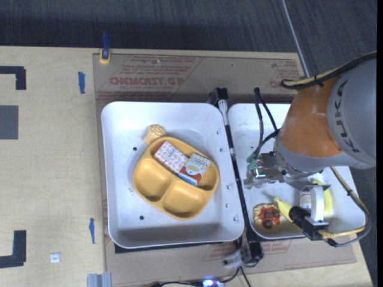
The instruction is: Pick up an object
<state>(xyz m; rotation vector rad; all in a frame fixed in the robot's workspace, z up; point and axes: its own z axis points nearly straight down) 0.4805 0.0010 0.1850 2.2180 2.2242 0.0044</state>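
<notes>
- Pincer (258, 173) hangs over the right bin (239, 123), at its inner edge. The wrist housing covers it from above, so I cannot tell whether it is set wide or narrow.
- Nearest candidate is a small round orange-and-red object (267, 216), just below the pincer toward the bin's near wall. A yellow piece (281, 208) lies against it on the arm side. Too small to tell what either is.
- Nothing seen held; pick judged not yet made.
- Across the divider from the pincer, the left bin (116, 160) holds a yellow divided tray (158, 184). Two printed packets (170, 156) lie in its far compartment. Well apart from the pincer, and the tray looks broad and awkward to pinch.
- To do it well: take the round object. Shift toward the near wall until centred over it before descending.
- Span the round body alone and leave the yellow piece outside the bite, or the grip may skew.
- The near wall is close, so set the closing line along the wall, not into it.
- Go down to the bin floor, close, then lift straight up and check that something came with it.
- Desk (48, 160) bears both bins.
</notes>
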